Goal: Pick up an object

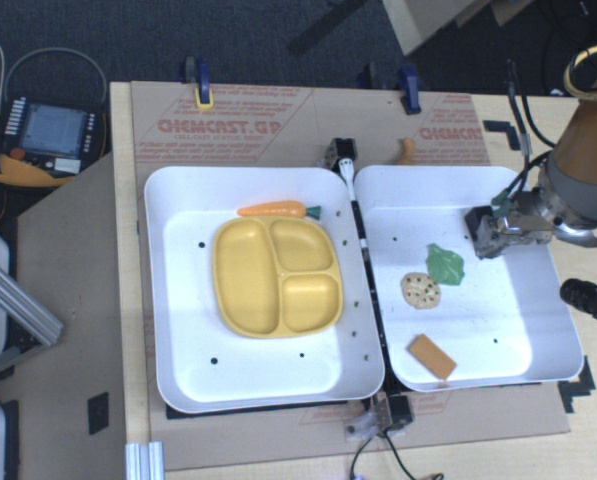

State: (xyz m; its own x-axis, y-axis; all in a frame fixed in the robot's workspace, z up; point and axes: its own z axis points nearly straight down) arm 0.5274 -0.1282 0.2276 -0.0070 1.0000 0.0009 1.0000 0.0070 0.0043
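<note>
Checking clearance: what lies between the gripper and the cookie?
In the camera view, the green leafy piece lies between the gripper and the cookie, on the right bin floor.

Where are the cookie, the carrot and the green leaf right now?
cookie (420, 290): camera view, middle of its top.
carrot (271, 209): camera view, middle of its orange body.
green leaf (444, 265): camera view, centre of the leaf.
</note>
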